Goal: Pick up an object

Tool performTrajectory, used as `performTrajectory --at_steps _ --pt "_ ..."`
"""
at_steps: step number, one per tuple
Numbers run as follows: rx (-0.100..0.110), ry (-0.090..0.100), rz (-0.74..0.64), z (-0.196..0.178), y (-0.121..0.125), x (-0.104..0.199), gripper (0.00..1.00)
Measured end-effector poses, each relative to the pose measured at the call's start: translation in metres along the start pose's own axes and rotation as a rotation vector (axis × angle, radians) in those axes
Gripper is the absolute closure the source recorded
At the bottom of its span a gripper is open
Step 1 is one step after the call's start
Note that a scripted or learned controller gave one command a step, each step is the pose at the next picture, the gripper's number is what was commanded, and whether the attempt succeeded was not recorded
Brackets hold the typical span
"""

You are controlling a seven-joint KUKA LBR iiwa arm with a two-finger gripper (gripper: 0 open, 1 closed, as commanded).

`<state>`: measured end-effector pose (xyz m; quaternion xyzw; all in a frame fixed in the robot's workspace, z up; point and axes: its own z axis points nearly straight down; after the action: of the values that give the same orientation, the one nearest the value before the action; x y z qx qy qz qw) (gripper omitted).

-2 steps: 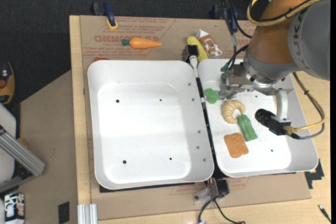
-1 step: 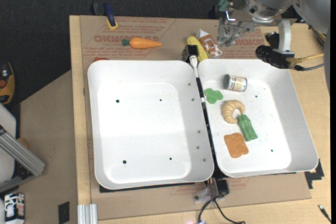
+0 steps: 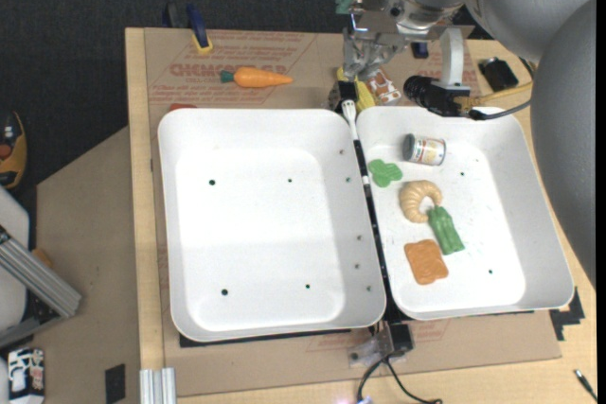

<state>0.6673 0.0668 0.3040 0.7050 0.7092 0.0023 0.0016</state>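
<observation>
a: the small jar [image 3: 425,149] is lying on its side in the right bin [image 3: 511,289], its long axis running across the bin, near the far rim.

b: and the jaws?

a: in the camera view the gripper [image 3: 365,61] is hanging beyond that bin's far left corner, so the jar is sitting nearer the camera and to the right of the jaws. i'm not able to tell whether they're released or clenched.
</observation>
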Motion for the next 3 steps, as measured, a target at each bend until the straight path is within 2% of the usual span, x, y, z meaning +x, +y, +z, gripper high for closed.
performTrajectory --at_steps 1,2,3 --pt "0.001 0.002 -0.003 -0.009 -0.001 0.1 1.0" --pt "-0.015 0.007 -0.002 -0.196 -0.011 0.162 1.0" --pt "0.005 -0.001 0.004 -0.184 -0.01 0.158 0.0"
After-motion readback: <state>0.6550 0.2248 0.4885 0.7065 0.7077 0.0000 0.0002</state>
